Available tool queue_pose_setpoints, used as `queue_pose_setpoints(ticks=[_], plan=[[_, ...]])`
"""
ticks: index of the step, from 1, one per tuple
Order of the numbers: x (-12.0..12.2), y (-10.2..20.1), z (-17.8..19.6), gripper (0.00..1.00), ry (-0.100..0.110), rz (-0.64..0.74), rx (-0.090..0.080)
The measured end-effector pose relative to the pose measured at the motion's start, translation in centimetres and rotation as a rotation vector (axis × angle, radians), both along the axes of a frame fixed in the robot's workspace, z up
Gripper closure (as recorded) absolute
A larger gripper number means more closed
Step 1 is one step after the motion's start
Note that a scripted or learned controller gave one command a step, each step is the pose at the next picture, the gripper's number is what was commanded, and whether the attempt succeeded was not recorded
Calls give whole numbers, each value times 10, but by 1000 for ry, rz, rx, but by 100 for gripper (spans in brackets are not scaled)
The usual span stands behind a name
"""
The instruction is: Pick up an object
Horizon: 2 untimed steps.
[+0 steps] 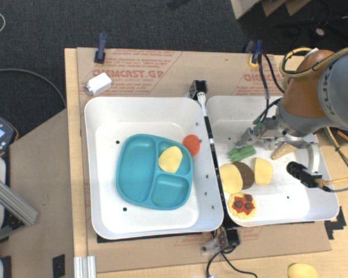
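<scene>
My gripper (264,143) hangs low in the right bin (313,210), near its back, and stands open with nothing between its fingers. A green piece (242,153) lies just left of it, by the left fingertip. In front of that sit a yellow and brown piece (235,176), a yellow block (263,171) and a small pizza slice (243,205) at the bin's front left corner.
The left bin (104,155) holds a blue divided plate (139,172) with a yellow piece (170,158) on it, and an orange-red piece (191,144) lies by the plate's right edge. A black divider (207,126) runs between the bins.
</scene>
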<state>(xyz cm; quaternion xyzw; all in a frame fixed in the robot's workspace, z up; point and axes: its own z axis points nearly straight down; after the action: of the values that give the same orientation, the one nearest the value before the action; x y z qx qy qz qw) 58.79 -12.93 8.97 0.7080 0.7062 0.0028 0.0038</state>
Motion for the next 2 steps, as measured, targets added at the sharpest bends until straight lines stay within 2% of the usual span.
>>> queue_pose_setpoints(ticks=[1,2], plan=[[-46,-10,0,0,-1,-1,1],[-90,31,0,0,-5,1,-2]])
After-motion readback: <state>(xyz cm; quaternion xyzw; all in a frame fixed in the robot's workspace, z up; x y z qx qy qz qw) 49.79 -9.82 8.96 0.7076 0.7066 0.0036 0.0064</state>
